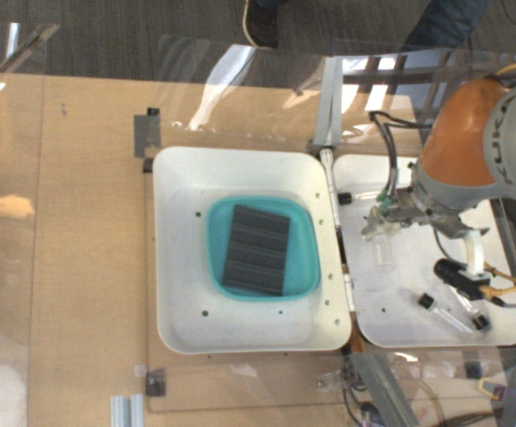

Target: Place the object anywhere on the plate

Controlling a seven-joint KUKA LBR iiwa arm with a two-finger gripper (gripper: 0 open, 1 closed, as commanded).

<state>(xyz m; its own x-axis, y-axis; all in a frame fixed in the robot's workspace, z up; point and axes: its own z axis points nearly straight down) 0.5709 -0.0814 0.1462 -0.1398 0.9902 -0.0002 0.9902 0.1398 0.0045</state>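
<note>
On the teal plate (304, 256), dark ridged block (257, 251), well apart from gripper (381, 216).

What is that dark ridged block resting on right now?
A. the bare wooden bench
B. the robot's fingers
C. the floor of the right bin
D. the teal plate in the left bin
D: the dark ridged block lies flat on the teal plate, which sits in the left white bin, apart from the arm over the right bin.
</note>
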